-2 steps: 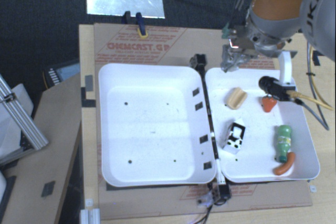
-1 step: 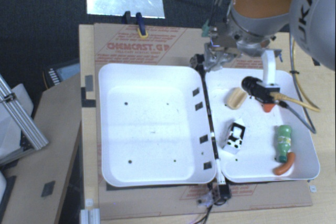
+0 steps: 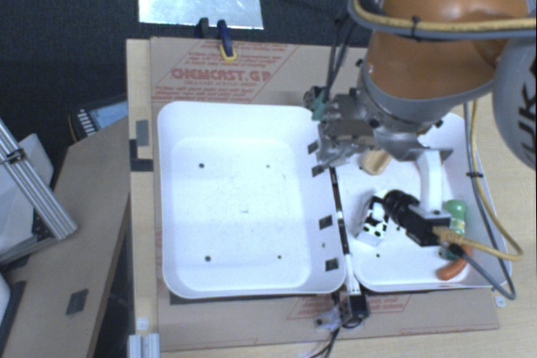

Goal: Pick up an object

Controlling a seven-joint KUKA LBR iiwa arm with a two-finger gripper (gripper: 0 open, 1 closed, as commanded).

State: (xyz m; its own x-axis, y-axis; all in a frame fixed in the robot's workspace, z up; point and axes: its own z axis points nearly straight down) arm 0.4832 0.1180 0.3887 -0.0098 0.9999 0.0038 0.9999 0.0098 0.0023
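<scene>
Orange-banded arm looms over the right bin, with the gripper low at the seam between the two bins
Whether the gripper is open or closed cannot be told from this slant. Things to pick all lie in the right bin: a tan piece just beside the gripper, a white curved piece near it, a black-and-white spotted block toward the front, a green piece by the right wall, and an orange piece at the front right corner. Beside it sits the left bin
</scene>
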